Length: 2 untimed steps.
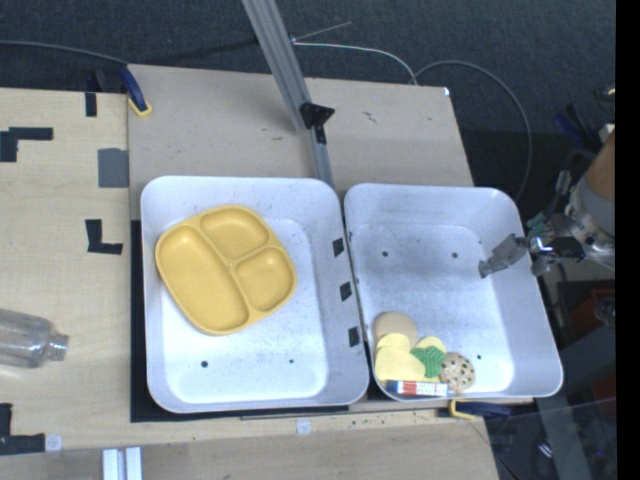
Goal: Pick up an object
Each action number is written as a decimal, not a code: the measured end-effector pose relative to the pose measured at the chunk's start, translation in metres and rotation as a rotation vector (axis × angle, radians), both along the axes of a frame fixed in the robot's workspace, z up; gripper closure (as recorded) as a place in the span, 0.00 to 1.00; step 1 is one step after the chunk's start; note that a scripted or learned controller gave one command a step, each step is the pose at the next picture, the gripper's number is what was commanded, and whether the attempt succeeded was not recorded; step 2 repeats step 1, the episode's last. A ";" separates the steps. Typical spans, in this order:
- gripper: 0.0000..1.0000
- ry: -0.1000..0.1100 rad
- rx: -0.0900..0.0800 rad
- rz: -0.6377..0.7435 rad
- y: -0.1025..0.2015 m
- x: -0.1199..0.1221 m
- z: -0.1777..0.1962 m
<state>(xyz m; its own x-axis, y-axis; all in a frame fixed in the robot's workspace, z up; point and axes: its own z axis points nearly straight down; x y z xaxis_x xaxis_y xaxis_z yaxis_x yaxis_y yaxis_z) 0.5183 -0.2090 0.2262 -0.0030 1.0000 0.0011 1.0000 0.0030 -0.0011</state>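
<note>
The pincer [497,259] hung over the right edge of the right bin [430,208], reaching in from the right with a dark finger slanting down toward the bin floor. From where I stood I could not tell how far apart it stood, and nothing showed in its grip. Behind it the grey arm [585,233] ran off to the right, with a trace of orange high at the edge.

The things to be picked up lay well apart from the pincer, huddled in the near left corner of that same bin: a tan round piece [395,325], a pale yellow lump [395,353] touching it on the near side, a small green piece [432,361] just beside that, a speckled cookie-like disc [458,371] to the right, and a red and white tube [418,388] lying flat along the near wall.

The left bin [160,368] held a yellow divided plate [225,268], set askew in its far left part.

On the counter [60,268] to the left lay a clear bottle [30,338] on its side. A grey metal bar [275,43] slanted across the far side of the counter toward the gap between the bins
</note>
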 end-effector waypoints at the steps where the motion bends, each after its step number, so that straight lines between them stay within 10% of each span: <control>1: 0.00 -0.001 -0.003 -0.001 0.060 0.010 -0.139; 2: 0.00 -0.001 -0.003 -0.001 0.060 0.010 -0.139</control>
